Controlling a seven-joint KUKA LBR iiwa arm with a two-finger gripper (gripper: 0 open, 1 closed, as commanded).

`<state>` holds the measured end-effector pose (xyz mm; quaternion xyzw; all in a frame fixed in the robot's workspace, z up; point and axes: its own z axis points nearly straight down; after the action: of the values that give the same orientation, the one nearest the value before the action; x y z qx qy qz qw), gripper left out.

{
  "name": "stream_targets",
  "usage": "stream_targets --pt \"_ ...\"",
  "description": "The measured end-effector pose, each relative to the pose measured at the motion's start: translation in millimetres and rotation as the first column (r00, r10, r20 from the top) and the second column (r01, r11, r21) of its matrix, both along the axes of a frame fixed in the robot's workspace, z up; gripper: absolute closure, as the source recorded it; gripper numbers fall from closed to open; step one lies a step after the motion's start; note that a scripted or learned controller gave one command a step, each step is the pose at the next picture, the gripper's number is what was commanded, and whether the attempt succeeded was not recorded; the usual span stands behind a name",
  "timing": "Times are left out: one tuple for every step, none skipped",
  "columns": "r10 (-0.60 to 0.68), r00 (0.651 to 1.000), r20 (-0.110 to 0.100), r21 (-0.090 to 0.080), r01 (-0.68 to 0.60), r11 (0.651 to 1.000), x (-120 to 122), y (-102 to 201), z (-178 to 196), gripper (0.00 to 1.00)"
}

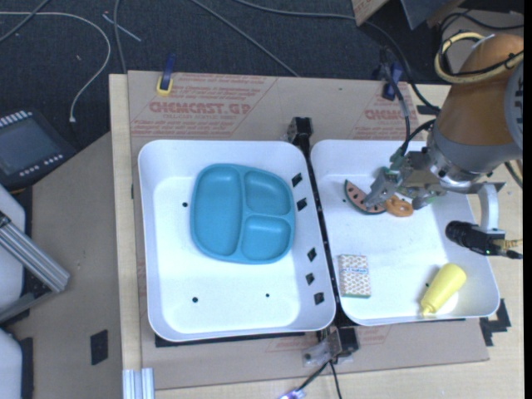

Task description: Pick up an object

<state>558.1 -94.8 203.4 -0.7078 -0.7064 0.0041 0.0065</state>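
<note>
Left bin [166,306] sits left of centre frame, shallow and white, with a blue divided plate [243,213] lying flat in its upper middle; the plate has three compartments, one big on its left and two smaller on its right. A few small dark dots mark the bin floor below and left of the plate. Black clips run down the seam between the two bins. Right bin [399,248] sits just beside it, right of centre. Near its lower left corner lies a small patterned box [354,275], flat, close to the seam wall. In the upper middle of the right bin is a brown curved object [357,198] with dots on it, and just right of it an orange-brown round piece [401,209]; can't tell if these are one thing or two. The gripper [389,188] is down right at those pieces, over the gap between them, coming off the grey arm with orange band [486,65] in upper right frame. Whether it grips anything I cannot tell from this angle. Lower right of the right bin holds a yellow bottle-shaped object [442,288], lying tilted, well apart from the gripper. Bins rest on a cardboard sheet [216,98] with red print.
</note>
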Motion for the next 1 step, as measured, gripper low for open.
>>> stream_targets --pt "0.003 1.000 0.013 -0.001 -0.003 1.000 2.9 0.0 6.7 0.00"
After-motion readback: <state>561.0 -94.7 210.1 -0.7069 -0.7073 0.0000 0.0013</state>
